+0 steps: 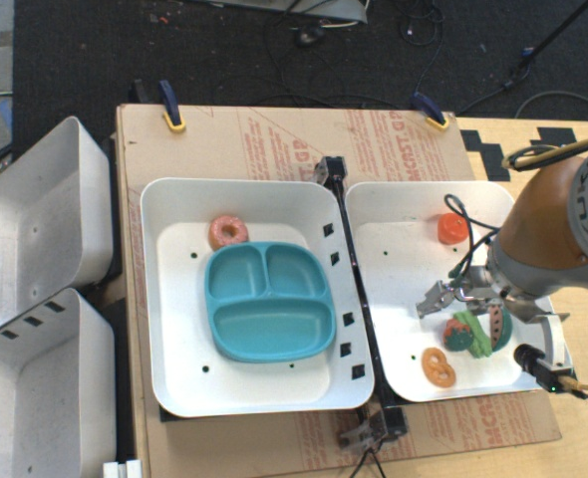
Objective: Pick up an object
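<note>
My gripper [470,315] hangs low over the right bin [394,202], right above a red and green toy [465,333] near the bin's front right. An orange pretzel-shaped piece [437,366] lies just left of and in front of that toy. A small orange-red object [452,229] sits toward the back of the same bin. The wrist and its metal parts cover the fingers, and I cannot make out whether anything is between them.
The left bin [164,267] holds a teal divided tray [270,301] and a pink doughnut [228,231] behind it. A black divider [349,277] runs between the bins. Spare white bins [35,217] stand off the bench at left. Yellow clamps [174,119] hold the board's back edge.
</note>
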Controlling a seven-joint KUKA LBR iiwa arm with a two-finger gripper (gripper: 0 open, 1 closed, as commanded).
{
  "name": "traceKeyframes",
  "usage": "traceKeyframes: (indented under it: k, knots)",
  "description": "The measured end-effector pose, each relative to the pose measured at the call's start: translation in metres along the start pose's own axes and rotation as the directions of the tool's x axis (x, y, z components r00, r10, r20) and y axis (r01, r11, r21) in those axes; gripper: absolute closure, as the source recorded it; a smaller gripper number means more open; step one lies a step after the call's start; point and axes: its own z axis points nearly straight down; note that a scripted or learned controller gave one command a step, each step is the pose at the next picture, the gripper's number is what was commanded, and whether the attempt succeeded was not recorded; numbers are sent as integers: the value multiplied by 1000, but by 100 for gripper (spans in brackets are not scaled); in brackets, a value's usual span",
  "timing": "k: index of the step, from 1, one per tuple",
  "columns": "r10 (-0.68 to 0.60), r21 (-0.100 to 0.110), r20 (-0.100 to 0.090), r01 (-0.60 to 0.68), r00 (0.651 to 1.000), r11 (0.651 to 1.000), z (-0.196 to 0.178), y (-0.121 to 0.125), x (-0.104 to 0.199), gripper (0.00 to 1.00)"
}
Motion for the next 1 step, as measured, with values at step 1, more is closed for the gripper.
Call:
traceKeyframes:
  k: [1]
  knots:
    - [1,-6,1,-1,1000,1000,-12,2,0,100]
